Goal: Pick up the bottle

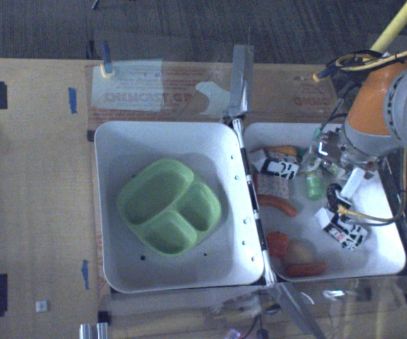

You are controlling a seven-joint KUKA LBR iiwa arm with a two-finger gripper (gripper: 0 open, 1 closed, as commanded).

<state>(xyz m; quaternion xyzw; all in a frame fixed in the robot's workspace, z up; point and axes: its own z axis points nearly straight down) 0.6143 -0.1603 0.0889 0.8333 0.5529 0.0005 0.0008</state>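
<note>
While the gripper (pixel 321 162) sits low in the right bin (pixel 391 256), touching the green bottle (pixel 314 183), grip state indeterminate, green divided tray (pixel 169 205) in left bin (pixel 115 143).

The wooden bench (pixel 34 210) bears two white bins (pixel 111 210) side by side.

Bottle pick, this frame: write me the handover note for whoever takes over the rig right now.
Gripper: low over the right bin, close beside the bottle; finger state unreadable from this view.
Bottle: green and translucent, lying in the right bin's upper middle, among a black-and-white carton and a red sausage-like piece.
Left bin: holds a green divided tray.
Done: arm brought to the bottle.
Left: no grasp can be confirmed; secure the bottle and lift it.
</note>
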